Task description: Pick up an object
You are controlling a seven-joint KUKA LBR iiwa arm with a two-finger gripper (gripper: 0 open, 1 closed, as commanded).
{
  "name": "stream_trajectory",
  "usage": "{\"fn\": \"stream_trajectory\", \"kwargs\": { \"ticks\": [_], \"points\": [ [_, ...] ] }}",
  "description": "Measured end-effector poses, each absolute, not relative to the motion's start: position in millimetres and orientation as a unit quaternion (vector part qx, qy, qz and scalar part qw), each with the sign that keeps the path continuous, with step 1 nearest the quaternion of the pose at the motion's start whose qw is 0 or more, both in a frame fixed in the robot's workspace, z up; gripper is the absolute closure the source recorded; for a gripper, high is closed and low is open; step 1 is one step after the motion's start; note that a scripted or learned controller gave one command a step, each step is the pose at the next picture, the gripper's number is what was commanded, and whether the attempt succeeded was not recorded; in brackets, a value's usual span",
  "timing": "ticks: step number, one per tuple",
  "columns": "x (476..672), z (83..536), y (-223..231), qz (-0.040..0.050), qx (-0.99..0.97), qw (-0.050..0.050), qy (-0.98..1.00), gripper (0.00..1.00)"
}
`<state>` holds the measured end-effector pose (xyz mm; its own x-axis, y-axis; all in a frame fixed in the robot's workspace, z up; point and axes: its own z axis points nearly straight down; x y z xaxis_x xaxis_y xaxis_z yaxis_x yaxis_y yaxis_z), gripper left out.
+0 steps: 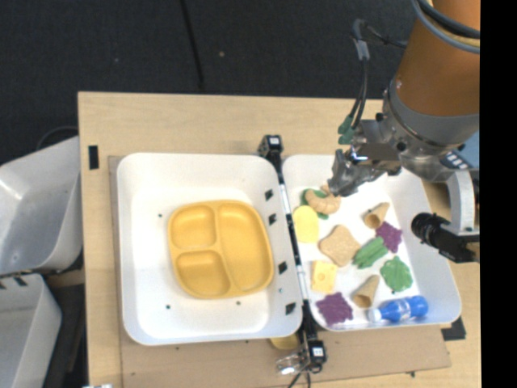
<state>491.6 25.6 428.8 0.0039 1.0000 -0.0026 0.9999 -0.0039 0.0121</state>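
The arm [440, 63] fills the upper right of the frame, grey with a wide orange band, its wrist pitched down over the right bin [436, 285]. The gripper [343, 183] hangs at that bin's upper left corner, directly above a tan croissant [325, 203]; whether the tips touch it I cannot tell, nor how the gripper itself is set, because the dark tool body hides its working end. Judgement: the croissant is the likeliest target, being the item nearest under the tool.

The left bin [145, 297] takes the centre-left of the frame and holds a yellow divided tray [220, 246], set square in the middle, well apart from the arm.

The right bin carries the loose toy food, scattered so each piece has some room: a slice of bread [339, 245] in the middle, a yellow pear [306, 223] at its left, a cheese wedge [324, 277] below, purple grapes [334, 307] at the lower edge, a blue bottle [400, 309] lower right, green leaves [396, 273] beside it.

Both bins sit on a pale wooden board [194, 124]; beyond it, dark floor [121, 31] across the top of the frame.
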Motion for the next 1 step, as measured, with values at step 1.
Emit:
{"fn": "stream_trajectory", "kwargs": {
  "ticks": [1],
  "points": [
    [489.4, 353.0, -39.4, -0.0044, 0.709, -0.001, 0.705, 1.0]
  ]
}}
